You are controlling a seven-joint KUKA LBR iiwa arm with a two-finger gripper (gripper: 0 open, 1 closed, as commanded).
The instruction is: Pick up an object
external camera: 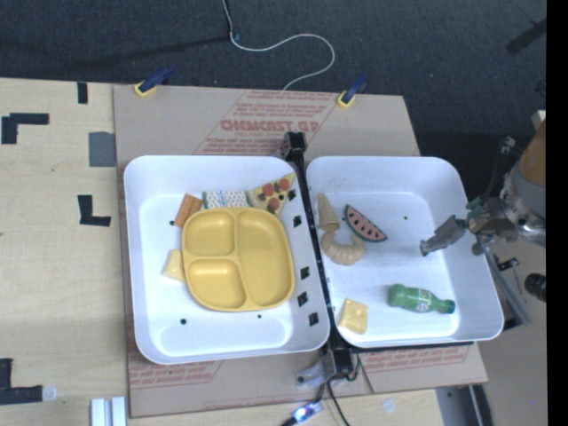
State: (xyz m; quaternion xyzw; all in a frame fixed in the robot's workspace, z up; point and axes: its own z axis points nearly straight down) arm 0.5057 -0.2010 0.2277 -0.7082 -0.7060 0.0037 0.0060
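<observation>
The green bottle (421, 299) lies on its side near the front of the right bin (390, 171), a yellow cheese slice (354, 315) to its left. Farther back sit a watermelon slice (365, 224) and a croissant (344, 251). The gripper (438, 239) hangs at the bin's right edge, apart from the bottle; I cannot tell how the jaws stand.

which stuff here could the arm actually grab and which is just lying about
Could be picked:
- green toy bottle
- watermelon slice
- ice cream cone
- croissant
- cheese slice
- yellow divided plate
- pizza slice

Lying about:
- end effector over the right bin
- white cable
- cardboard sheet
- blue-and-yellow clamps
</observation>
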